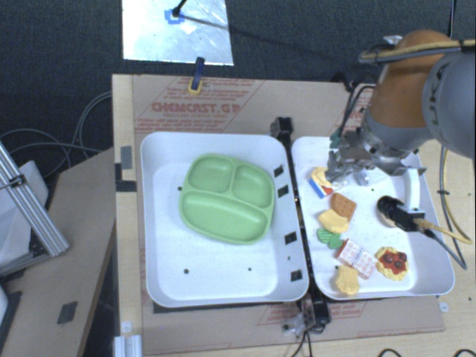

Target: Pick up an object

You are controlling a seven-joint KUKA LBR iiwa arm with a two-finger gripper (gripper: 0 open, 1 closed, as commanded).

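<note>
In the camera view, the desk [201, 106] carries two white bins side by side. The left bin [163, 274] holds a green divided plate [227, 198], its long axis running from upper left to lower right. The right bin [439, 274] is the landmark for the toys: near its upper left corner lies a yellow and blue piece [321, 181], directly under the jaws [343, 166]; whether they are apart or together cannot be told. Below it sit a waffle [343, 203], a green item [328, 236], a wrapped packet [356, 256] lying diagonally, and a pizza slice [393, 263] at lower right.
</note>
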